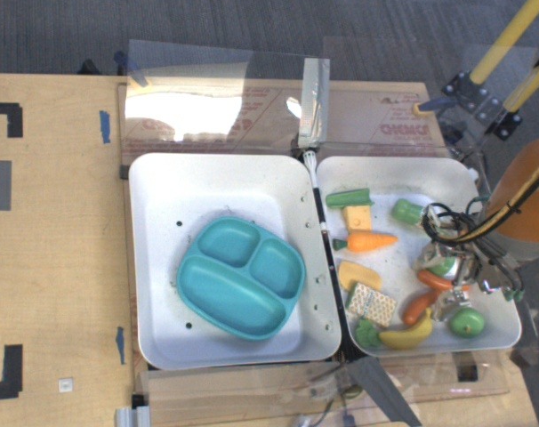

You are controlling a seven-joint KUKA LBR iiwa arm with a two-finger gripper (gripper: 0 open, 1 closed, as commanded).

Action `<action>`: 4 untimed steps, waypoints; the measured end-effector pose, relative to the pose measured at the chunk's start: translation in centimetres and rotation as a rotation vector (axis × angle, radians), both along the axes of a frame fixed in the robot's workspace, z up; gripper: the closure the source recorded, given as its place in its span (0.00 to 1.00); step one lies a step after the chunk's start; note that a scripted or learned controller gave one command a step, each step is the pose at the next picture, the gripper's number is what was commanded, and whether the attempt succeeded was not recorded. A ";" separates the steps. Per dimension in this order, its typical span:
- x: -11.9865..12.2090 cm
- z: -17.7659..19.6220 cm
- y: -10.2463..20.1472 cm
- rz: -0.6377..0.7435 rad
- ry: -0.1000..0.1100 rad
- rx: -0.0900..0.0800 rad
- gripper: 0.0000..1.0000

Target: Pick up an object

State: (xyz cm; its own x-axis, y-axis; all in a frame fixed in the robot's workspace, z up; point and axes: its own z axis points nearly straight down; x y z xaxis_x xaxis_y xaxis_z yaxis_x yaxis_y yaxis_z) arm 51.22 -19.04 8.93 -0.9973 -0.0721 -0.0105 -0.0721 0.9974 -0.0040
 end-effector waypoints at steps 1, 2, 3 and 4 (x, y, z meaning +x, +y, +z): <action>7.5 -0.1 4.8 -0.572 -0.003 0.008 0.00; 2.0 0.0 6.6 -0.578 -0.001 0.007 0.00; -0.3 0.0 9.9 -0.571 -0.004 0.008 0.00; 0.1 1.3 9.9 -0.570 -0.018 0.008 1.00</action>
State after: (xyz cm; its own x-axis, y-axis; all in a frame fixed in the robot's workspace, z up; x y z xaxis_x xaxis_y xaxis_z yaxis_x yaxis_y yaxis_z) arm 51.29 -9.14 10.21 -0.8784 0.4772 -0.0257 0.4771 0.8788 0.0077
